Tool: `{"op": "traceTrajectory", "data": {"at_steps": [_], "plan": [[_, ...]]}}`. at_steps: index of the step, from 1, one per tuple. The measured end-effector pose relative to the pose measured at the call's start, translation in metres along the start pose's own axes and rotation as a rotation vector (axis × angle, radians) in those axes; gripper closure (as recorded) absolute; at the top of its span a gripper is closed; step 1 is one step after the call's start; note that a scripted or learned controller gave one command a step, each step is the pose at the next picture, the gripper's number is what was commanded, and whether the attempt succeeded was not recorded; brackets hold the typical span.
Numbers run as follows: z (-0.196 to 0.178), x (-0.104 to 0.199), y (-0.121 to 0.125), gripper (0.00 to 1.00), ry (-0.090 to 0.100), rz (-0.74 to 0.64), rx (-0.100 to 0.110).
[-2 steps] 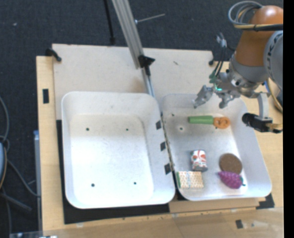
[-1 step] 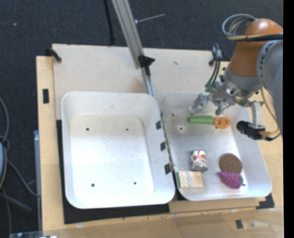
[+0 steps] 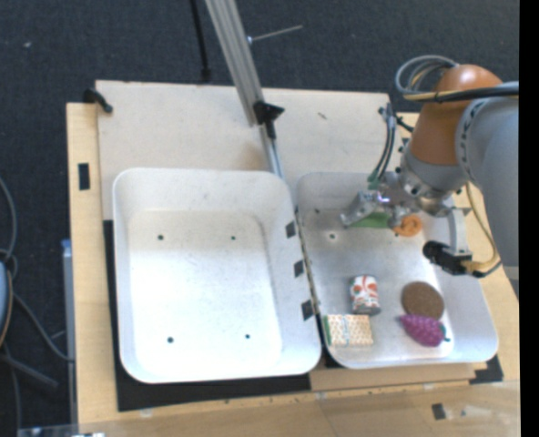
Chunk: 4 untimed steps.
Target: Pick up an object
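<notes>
Nearest the camera: a patterned cloth square (image 3: 350,330) at the front-left corner of the right bin (image 3: 329,198), touching its left wall.
Front edge, right bin: a purple grape bunch (image 3: 422,329), with a brown disc (image 3: 422,298) touching it just behind.
Middle of the right bin: a small red-and-white can (image 3: 365,293), upright, just behind the cloth square and apart from the disc.
Back of the right bin: an orange piece (image 3: 409,226) and a green piece (image 3: 376,215) lie right under the gripper (image 3: 379,209); too small to name.
Left bin (image 3: 206,182): nothing to be seen on its white floor.
Arm: grey with an orange band, reaching in over the right bin's back-right corner.
Gripper state: I cannot tell whether it is spread or pressed together, nor whether anything is caught in it.
Task's thing: no single object is fixed; the green and orange pieces are closest to the gripper, so one of them is the likely target.
Step in hand: probably the reach or the grasp itself, low over the bin's back edge.
Next move calls for: a firm close on one piece, then a straight lift clear of the wall.
Count: two bins, one cloth square, one can, one disc, one grape bunch, two small pieces.
</notes>
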<state>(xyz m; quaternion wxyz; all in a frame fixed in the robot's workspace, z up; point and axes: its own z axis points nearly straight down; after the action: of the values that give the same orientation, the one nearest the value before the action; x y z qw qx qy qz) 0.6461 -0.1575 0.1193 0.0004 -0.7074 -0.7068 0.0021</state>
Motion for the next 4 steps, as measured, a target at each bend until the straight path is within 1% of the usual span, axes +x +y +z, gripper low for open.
{"op": "traceTrajectory", "data": {"at_steps": [1,2,3,4], "plan": [[0.019,-0.001,0.0,0.0,0.0,0.001,-0.002],[0.006,-0.003,0.001,1.0,-0.001,0.003,-0.007],[-0.041,-0.008,0.008,1.0,0.0,0.002,-0.01],[-0.085,-0.011,0.008,1.0,0.001,0.0,-0.01]]}}
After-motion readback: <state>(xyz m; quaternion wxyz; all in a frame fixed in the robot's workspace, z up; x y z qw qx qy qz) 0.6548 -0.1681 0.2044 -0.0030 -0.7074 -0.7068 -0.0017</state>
